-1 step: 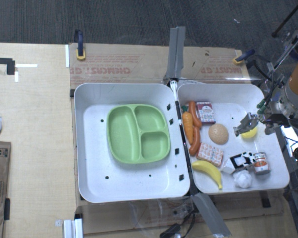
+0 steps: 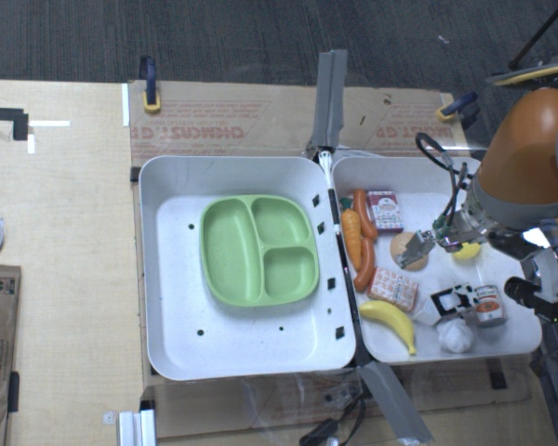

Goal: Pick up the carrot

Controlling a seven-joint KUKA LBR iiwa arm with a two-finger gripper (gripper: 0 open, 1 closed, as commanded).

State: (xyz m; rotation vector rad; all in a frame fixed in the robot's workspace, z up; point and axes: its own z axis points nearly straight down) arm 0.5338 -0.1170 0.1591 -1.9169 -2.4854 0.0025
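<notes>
Bench (image 2: 56, 156) of pale wood carries two white bins side by side. The left bin (image 2: 167, 342) is well to the left of the gripper and holds a green plate (image 2: 259, 249) with three compartments. The right bin (image 2: 511, 342) lies under the gripper. The arm (image 2: 530, 147), grey with an orange band, comes in from the right and hangs over the right part of this bin.

The gripper (image 2: 426, 245) is low over the middle of the right bin, and its metal fingers point to the left. From this angle I cannot tell if they are open or closed, and I see nothing between them. A round tan thing (image 2: 405, 247) lies just beside the tips, on their left.

The carrot (image 2: 352, 232) lies to the left of the gripper, along the left wall of the right bin, apart from the fingers. A sausage (image 2: 365, 264) lies just beside it. A red and white box (image 2: 384, 210) is up and left of the gripper, a second packet (image 2: 394, 288) is below and left, and the banana (image 2: 392, 320) lies lower again. A small can (image 2: 487, 307) is below and right of the gripper, a white ball (image 2: 457, 337) beneath that, and something yellow (image 2: 466, 251) is just to the right of the gripper.
</notes>
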